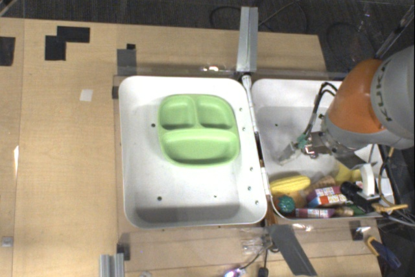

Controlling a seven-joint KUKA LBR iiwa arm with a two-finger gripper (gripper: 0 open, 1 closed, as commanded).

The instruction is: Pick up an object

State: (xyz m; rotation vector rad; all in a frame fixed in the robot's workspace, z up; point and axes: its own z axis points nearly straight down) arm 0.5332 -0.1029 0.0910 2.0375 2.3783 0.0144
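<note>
The arm (379, 100) leans in from 3 o'clock, its pincer (305, 146) low over the right bin (285, 100); I cannot tell its state. A yellow toy (290, 185) lies at its 7 o'clock among clutter.

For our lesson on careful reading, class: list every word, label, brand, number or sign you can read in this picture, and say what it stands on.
No text can be read.
small box in the right bin: coloured print on its face, too small and blurred to read.
green divided tray in the left bin: plain, with no marking.
black patches on the bench: plain shapes, not letters.
</note>
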